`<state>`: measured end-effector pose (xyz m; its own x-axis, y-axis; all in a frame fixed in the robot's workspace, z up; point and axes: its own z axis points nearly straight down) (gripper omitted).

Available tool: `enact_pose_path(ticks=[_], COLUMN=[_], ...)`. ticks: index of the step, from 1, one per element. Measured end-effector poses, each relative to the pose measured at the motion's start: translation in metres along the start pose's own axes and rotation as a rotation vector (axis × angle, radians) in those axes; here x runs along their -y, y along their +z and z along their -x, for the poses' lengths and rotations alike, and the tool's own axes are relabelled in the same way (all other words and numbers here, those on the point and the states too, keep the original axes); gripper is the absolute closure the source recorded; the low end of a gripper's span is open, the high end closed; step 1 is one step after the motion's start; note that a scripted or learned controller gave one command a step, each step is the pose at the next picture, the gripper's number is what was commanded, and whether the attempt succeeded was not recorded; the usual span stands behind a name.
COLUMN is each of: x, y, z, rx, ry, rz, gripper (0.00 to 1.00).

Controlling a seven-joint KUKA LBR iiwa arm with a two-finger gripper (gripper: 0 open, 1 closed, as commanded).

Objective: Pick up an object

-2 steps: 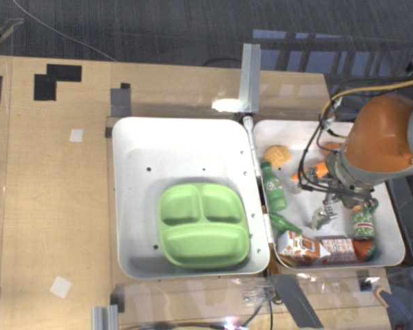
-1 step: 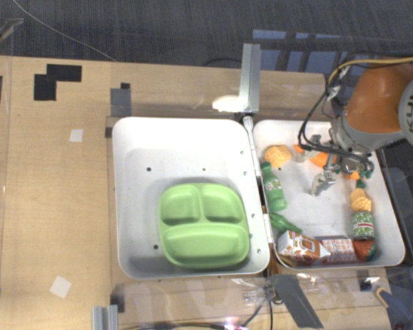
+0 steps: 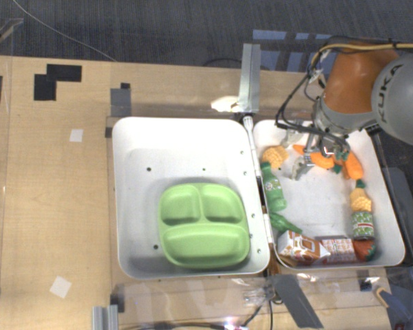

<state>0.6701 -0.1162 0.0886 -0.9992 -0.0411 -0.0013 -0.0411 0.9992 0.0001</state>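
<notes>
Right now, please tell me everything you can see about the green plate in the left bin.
The green plate is light green with a smooth surface that looks like plastic. It has a rounded-square shape and three compartments: two small ones on the far side and one wide one on the near side. All three look bare. It lies flat and face up on the floor of the left bin, toward the near right part. It casts a soft shadow to its left. Nothing else touches it.

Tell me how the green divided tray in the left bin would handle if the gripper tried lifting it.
The green tray looks moulded and stiff, so it likely keeps its shape. Its smooth rounded rim may slip between narrow fingers. It is broad and lies flat in the left bin, so an edge grasp would probably tilt it.
</notes>
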Motion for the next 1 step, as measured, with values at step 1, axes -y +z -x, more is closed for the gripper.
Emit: enact_pose_path(ticks=[1], x=[-0.0009], y=[-0.0158], z=[0.0055], rx=[0.023], ry=[-0.004], rz=[-0.003], gripper=[1.00])
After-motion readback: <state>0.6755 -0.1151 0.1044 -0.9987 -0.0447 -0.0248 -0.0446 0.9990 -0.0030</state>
